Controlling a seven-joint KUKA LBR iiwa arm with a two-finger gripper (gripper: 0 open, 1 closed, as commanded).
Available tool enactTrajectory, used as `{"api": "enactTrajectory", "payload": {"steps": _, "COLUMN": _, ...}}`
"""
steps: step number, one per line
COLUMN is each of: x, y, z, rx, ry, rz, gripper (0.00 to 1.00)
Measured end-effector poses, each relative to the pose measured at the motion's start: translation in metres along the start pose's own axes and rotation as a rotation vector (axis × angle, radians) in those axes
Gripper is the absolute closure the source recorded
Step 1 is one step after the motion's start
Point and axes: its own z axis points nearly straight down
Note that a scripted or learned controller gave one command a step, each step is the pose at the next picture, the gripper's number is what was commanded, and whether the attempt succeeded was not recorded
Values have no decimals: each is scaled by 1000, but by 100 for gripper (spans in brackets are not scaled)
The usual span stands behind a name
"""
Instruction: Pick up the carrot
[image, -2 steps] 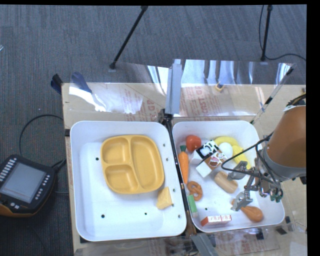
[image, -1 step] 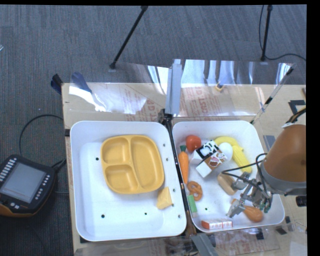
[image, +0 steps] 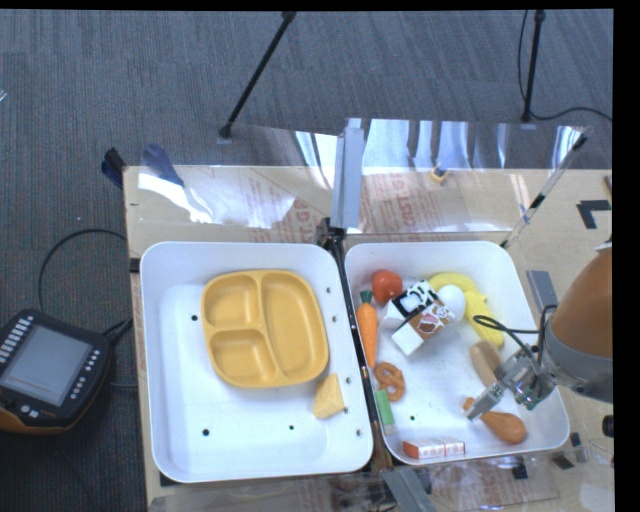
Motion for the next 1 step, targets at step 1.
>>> {"api": "enactTrajectory", "payload": {"steps": 1, "x": 3, "y": -1, "z": 3, "rx": 6, "ry": 10, "rz": 658, "gripper": 0}}
